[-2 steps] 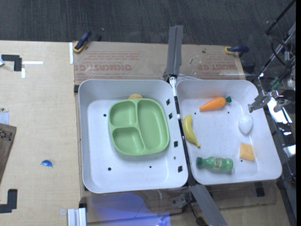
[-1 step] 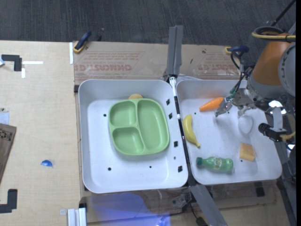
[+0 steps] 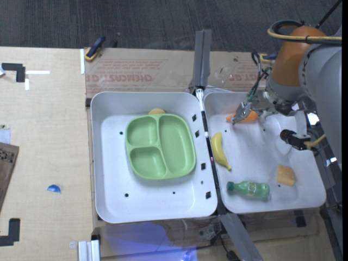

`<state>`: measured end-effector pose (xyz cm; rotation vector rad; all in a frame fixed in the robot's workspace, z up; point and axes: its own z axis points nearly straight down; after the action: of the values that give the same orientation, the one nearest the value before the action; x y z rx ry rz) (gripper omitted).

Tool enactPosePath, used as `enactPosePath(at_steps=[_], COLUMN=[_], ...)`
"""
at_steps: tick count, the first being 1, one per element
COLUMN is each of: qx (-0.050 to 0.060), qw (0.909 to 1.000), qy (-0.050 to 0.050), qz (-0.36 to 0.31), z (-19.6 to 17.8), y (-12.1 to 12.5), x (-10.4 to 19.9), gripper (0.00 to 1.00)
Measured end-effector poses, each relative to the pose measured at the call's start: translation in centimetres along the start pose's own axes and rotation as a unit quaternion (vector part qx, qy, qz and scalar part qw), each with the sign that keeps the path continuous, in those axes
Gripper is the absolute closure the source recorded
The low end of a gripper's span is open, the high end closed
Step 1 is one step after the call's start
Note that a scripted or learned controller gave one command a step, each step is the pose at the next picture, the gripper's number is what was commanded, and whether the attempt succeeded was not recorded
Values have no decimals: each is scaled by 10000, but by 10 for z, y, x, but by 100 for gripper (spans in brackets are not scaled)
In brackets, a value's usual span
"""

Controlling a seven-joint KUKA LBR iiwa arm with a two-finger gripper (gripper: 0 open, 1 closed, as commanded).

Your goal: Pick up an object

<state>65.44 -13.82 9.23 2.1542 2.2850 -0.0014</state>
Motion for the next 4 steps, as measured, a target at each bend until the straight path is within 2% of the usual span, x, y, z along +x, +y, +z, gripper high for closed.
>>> enactPosePath(at_steps=[1, 2, 3, 4], qx=[23, 18, 46, 50], qw=[10000, 10000, 9983, 9983], qy=[-9, -10, -9, -31], qz=[-15, -16, 579, 572], z=[-9, -9, 1, -8], y=[-1, 0, 3, 3], x=[-1, 0, 37, 34], gripper=[100, 0, 0, 100])
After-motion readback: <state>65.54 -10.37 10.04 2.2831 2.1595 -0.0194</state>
